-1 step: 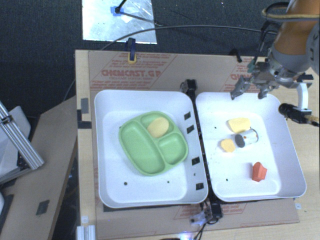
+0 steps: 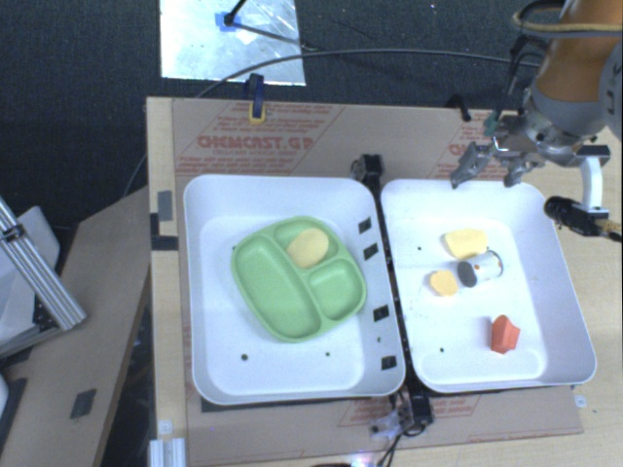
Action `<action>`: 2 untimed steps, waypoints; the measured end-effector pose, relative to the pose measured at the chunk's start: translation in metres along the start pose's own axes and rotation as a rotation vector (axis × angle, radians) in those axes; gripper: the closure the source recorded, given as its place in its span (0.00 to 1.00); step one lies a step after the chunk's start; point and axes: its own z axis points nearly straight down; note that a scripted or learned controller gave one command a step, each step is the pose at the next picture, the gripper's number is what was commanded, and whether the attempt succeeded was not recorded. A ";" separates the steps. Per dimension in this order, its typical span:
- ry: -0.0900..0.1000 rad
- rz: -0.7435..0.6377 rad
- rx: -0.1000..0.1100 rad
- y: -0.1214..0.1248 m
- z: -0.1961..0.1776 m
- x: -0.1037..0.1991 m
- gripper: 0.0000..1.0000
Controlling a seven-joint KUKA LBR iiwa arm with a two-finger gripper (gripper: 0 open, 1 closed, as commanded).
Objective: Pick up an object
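My gripper (image 2: 492,171) hangs over the far rim of the right bin (image 2: 555,261). Its fingers are spread open and nothing sits between them. Below it in that bin lie a yellow block (image 2: 465,242), a small round yellow piece (image 2: 444,282), a grey and white cylinder (image 2: 480,269) and a red block (image 2: 504,334). The yellow block is the nearest of these to the gripper, a short way toward the front.
The left bin (image 2: 219,261) holds a green divided plate (image 2: 282,300) with a yellow food piece (image 2: 310,247) in its far compartment. A black divider (image 2: 384,270) with clips runs between the bins. Cardboard (image 2: 292,139) lies behind them.
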 end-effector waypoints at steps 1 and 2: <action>0.000 0.002 0.004 0.002 0.063 0.001 0.00; 0.001 0.001 0.004 -0.005 0.118 0.009 0.00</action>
